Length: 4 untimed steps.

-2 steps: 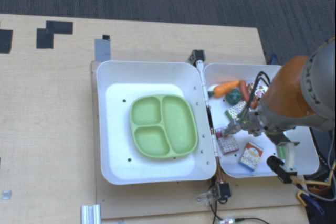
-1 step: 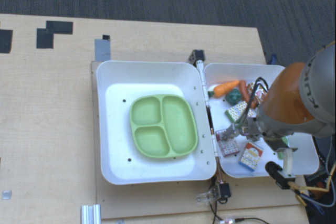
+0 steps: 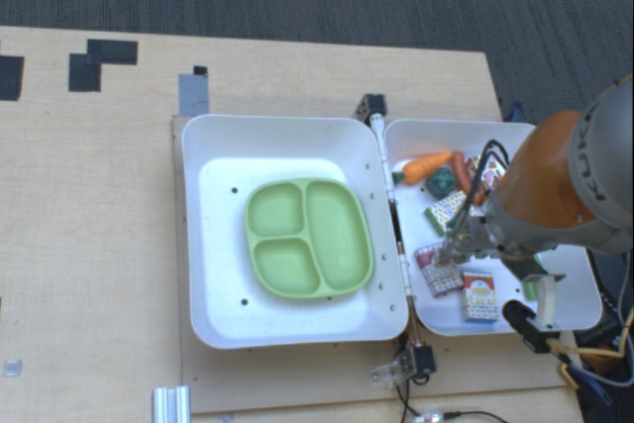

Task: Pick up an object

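The claw [image 3: 458, 248] is down inside the right bin [image 3: 575, 312], at the bin's middle-left, among the small items there. Its fingers are hidden under the wrist and arm [image 3: 555, 188], so whether it is wide, narrow or holding anything cannot be told. The arm enters from the right, its orange band sitting over the bin's centre and covering part of the contents.

Right bin contents, as far as visible: a carrot [image 3: 426, 165] lies near the top left corner, tilted, with a dark green item [image 3: 441, 181] just beside its lower end. A green-and-white patterned packet [image 3: 448, 210] lies below these, close to the claw. A purple-grey packet [image 3: 440, 274] lies at the claw's lower left, apparently touching or directly under it (contact cannot be confirmed). A small box [image 3: 479, 296] with a red top and white face lies just right of that packet, near the bin's lower edge. A white item with a green mark [image 3: 543, 292] sits further right, partly covered by the arm.

Left bin [image 3: 198, 243]: one green tray [image 3: 308, 239] with three compartments lies flat at its centre, well apart from the claw.

Both bins sit side by side on the wooden counter [image 3: 89, 243], their inner rims touching. Dark tape patches [image 3: 99, 62] mark the counter's upper left.
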Available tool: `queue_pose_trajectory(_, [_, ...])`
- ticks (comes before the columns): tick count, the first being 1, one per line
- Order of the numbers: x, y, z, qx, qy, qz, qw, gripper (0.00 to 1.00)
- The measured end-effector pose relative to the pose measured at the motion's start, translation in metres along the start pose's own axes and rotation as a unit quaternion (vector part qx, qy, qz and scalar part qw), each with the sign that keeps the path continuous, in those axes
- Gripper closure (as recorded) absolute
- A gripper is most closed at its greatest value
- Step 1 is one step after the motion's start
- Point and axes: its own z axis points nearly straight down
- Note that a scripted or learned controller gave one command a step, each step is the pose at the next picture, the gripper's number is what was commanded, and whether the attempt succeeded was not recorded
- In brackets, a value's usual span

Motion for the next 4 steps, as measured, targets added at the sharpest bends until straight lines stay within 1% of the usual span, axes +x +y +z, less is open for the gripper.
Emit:
queue_pose_trajectory(1, [0.000,0.000,0.000,0.000,0.000,0.000,1.0000,0.00])
queue_pose_trajectory(2, [0.002,0.002,-0.011,-0.001,0.001,-0.002,1.0000,1.00])
queue_pose_trajectory(3, [0.002,0.002,-0.010,-0.001,0.001,-0.002,1.0000,0.00])
queue_pose_trajectory(4, [0.002,0.004,-0.021,-0.003,0.001,-0.003,1.0000,1.00])
